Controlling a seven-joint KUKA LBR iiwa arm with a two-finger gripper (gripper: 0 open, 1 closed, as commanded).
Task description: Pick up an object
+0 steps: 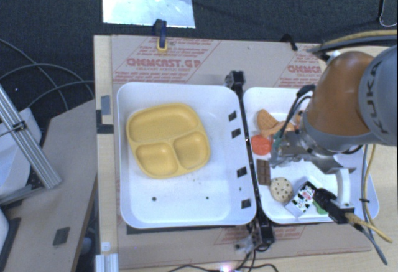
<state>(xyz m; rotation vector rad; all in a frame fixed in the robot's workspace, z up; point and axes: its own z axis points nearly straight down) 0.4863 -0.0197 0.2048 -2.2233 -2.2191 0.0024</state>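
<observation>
The right bin (259,100) holds several small items. An orange wedge-shaped piece (267,120) lies at its far left, with a red round piece (261,145) just below it. Nearer the front are a brown bar (263,172), a round cookie (281,189), a black-and-white patterned block (303,198) and a green piece (321,203). My gripper (282,147) hangs low over the bin's left half, right beside the red piece and the orange wedge. The arm's orange band (336,99) hides the middle of the bin.
The left bin (186,202) carries a yellow divided tray (168,139) in its upper left part. A black divider with clips (244,146) runs between the bins. Cables (364,221) trail over the right bin's front right corner.
</observation>
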